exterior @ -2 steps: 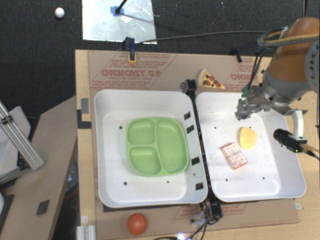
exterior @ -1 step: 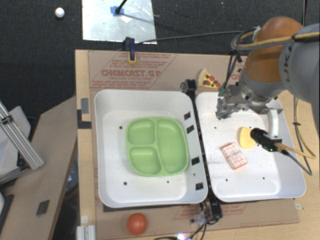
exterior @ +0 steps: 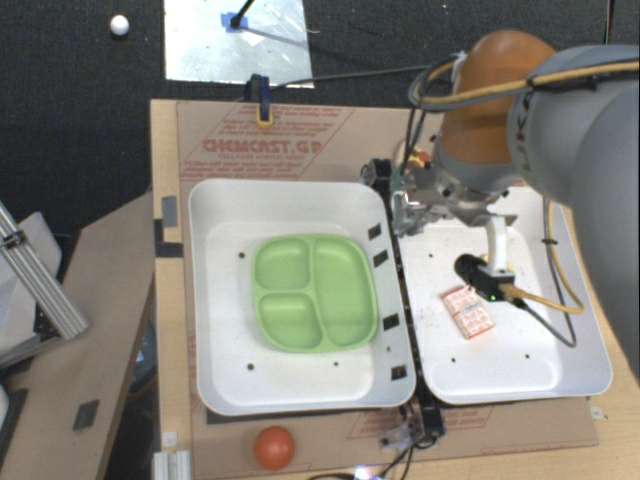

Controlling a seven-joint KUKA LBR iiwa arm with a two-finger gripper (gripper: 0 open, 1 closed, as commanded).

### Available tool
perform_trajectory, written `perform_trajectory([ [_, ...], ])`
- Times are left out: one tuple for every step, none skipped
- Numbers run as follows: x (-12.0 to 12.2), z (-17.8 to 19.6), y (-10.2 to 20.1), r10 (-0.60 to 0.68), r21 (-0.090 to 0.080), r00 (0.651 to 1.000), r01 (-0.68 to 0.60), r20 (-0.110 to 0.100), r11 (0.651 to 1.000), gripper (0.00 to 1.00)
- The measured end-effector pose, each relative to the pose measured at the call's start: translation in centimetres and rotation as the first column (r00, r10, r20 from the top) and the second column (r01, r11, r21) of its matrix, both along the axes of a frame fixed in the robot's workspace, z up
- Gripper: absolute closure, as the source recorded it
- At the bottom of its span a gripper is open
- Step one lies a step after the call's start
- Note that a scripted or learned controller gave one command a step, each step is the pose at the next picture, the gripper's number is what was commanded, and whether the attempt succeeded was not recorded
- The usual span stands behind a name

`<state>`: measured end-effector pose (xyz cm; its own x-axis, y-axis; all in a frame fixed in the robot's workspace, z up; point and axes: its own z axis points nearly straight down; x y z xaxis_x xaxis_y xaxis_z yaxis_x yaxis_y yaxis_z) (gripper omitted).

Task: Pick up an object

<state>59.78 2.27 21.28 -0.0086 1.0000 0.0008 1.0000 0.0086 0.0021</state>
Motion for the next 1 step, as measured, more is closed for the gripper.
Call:
perform_trajectory([
  [1.01,1.56,5.32,0.001,0.001,1.0,-0.001,0.001,1.0,1.0],
])
